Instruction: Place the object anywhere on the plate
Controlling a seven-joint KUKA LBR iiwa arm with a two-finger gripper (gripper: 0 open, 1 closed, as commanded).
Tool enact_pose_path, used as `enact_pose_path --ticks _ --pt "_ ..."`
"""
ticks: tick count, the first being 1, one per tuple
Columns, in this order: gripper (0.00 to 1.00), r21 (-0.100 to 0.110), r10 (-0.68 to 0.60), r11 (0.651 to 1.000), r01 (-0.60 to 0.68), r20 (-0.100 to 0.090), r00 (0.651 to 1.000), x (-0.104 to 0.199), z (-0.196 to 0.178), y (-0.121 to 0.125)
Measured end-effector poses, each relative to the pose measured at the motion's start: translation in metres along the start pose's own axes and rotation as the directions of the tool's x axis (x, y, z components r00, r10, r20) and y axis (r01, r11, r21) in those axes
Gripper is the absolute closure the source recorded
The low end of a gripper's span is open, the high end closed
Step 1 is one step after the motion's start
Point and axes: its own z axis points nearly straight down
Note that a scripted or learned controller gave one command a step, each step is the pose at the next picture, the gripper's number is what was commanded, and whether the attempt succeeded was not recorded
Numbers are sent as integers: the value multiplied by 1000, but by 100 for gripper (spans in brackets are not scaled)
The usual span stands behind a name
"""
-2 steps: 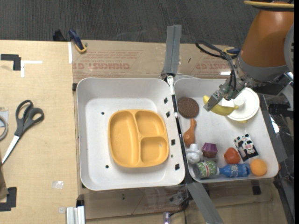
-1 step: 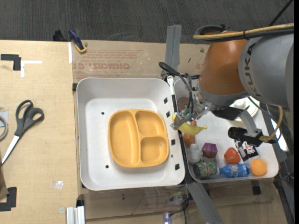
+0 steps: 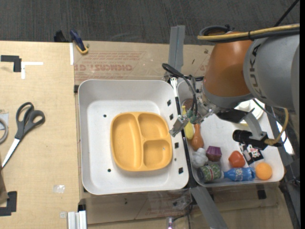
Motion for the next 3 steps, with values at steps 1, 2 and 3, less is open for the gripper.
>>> enact_pose_path --ticks 1,2,3 --pt "100 0 -1 1000 1 1 1000 -1 -9 1" --pt "100 0 -145 989 145 0 989 47 0 33" --pt "100 -1 -33 999 33 2 999 111 -96 42"
